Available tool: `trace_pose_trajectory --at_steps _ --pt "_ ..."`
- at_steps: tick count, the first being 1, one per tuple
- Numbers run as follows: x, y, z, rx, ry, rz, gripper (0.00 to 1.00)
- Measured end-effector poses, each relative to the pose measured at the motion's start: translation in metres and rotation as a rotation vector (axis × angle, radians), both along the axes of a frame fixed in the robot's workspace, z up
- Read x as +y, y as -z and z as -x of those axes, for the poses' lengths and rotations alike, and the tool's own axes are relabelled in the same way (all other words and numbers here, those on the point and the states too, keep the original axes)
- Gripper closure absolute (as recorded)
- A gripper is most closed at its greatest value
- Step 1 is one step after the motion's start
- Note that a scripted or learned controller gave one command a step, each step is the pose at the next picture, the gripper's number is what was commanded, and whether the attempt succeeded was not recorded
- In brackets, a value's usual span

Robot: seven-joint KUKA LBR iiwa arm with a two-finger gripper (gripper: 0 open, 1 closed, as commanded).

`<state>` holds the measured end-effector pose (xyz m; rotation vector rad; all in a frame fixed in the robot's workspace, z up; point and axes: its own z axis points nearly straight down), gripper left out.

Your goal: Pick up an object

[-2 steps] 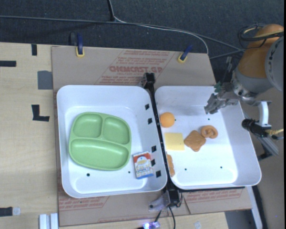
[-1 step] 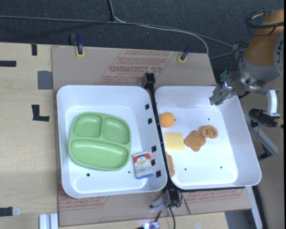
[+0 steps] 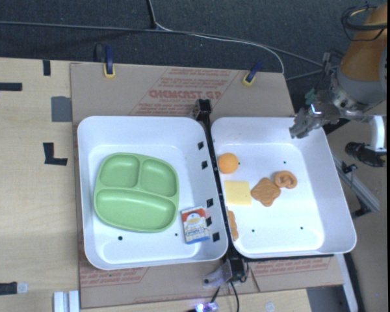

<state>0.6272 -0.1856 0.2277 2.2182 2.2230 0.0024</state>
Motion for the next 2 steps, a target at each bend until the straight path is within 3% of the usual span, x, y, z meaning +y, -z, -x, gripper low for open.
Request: trace_pose_trajectory --at_steps 2 --pt "0.111 0.000 -0.004 0.003 -0.004 -0.001 1.00"
